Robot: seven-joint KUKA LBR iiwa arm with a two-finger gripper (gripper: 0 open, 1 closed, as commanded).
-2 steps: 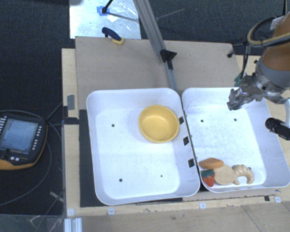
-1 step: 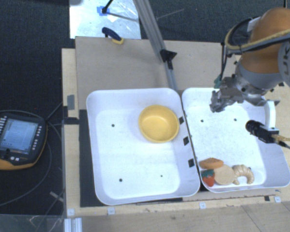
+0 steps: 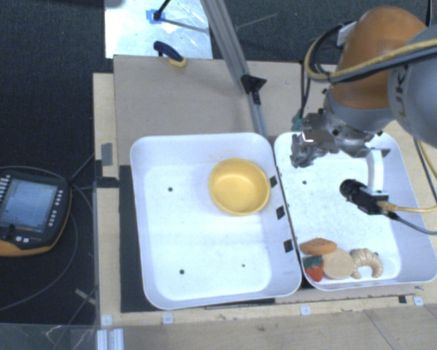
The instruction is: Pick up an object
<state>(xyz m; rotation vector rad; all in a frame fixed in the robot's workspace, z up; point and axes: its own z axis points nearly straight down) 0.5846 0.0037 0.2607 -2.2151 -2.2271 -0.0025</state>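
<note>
**Two white bins, a yellow bowl, and toy food piled in one corner**

Two shallow white plastic bins sit side by side on the bench. The gripper (image 3: 303, 154), a cluster of dull grey metal, hangs over the far left corner of the right bin (image 3: 404, 217), and whether it is clenched or released cannot be told from this angle; nothing can be seen in it. Above it the arm's wrist swells into a smooth orange dome (image 3: 375, 42), with yellow and black cables looping around the grey housing. A black cylindrical fitting (image 3: 358, 195) with a yellow lead sits over the right bin's floor.

At the near left corner of the right bin lies a small heap of toy food: a brown oval bun-like piece (image 3: 318, 246), a red piece (image 3: 315, 273) under it, a pale tan round disc (image 3: 338, 264), and a curled cream croissant shape (image 3: 368, 262), all touching or just beside each other and well apart from the gripper.

The left bin (image 3: 167, 268) holds a round, glossy yellow bowl (image 3: 238, 187), upright, near its far right corner.
</note>
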